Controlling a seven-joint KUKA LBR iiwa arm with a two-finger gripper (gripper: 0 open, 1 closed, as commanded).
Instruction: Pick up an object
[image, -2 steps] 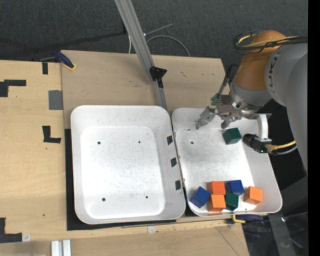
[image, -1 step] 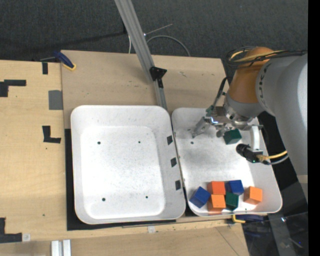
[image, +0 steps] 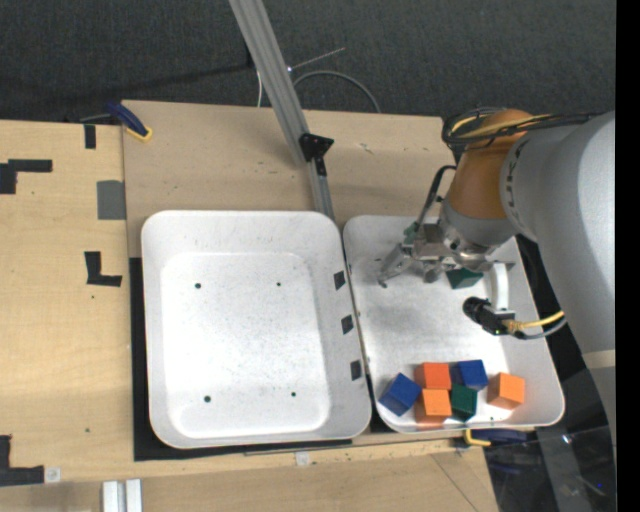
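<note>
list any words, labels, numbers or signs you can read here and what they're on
None can be read.
Blocks in the right bin: plain coloured faces, no print.
Left bin: only small dark dots, no text.
Bench: black and grey tape pieces, no lettering.
Arm and gripper: no legible label or brand; any marking is too small to tell.

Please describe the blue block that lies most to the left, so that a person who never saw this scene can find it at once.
Look at the right bin, the one the arm reaches over, and go to the cluster of blocks along its near edge. The blue block sits at the left end of that cluster, turned at an angle, left of the two orange blocks; the other blue block lies further right.
</note>
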